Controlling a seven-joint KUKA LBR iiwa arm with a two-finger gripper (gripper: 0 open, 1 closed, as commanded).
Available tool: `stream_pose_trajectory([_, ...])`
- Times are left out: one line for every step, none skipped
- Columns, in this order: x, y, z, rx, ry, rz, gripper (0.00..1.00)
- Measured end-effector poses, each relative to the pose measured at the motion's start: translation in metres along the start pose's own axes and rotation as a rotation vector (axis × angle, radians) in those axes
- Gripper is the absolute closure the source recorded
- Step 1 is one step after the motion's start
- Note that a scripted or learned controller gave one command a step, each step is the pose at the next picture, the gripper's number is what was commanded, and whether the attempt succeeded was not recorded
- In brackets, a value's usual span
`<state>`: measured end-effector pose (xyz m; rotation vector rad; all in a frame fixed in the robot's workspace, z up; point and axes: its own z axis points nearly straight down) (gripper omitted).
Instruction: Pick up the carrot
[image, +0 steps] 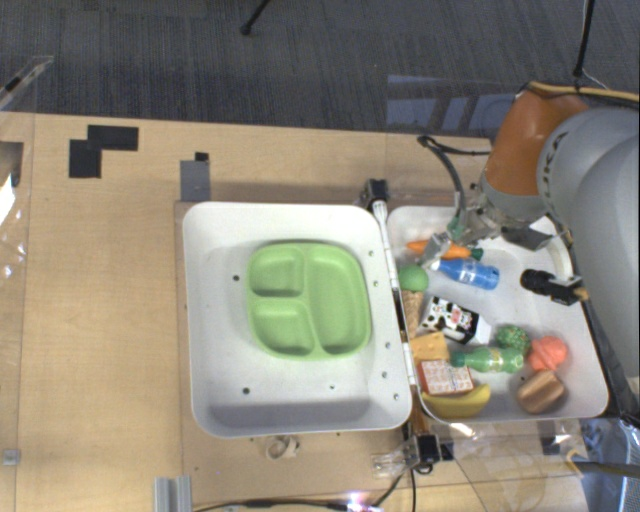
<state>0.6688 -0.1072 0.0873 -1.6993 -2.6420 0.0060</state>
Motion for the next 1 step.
stream_pose_trajectory([-0.0006,0.004,-0.0134,-0.012,-0.009,-0.009,1.0])
